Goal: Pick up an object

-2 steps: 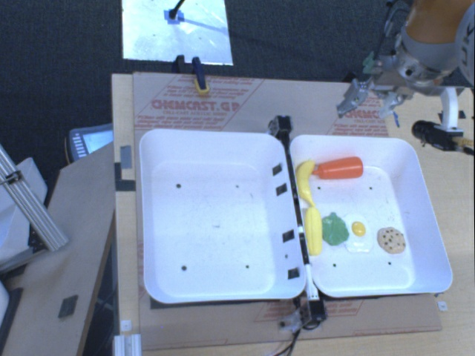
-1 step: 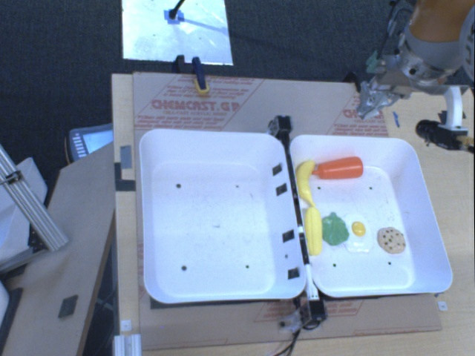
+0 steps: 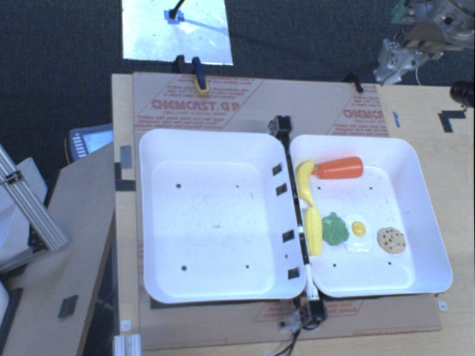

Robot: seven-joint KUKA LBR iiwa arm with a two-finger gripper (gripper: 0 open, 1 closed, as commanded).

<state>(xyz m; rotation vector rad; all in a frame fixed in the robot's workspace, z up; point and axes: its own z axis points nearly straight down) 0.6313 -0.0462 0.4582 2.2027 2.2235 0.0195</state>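
Presently, right bin (image 3: 427, 199): carrot (image 3: 339, 168), banana (image 3: 305, 180), cookie (image 3: 391, 239), loosely spread for picking; gripper (image 3: 393, 56) parked far right, grip state indiscernible.

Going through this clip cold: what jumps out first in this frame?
The bright toy food clustered in the right bin: an orange carrot near its back wall, a yellow banana and corn cob along the divider, with green broccoli, a fried egg and a cookie beside them. The gripper hangs beyond the bins at upper right.
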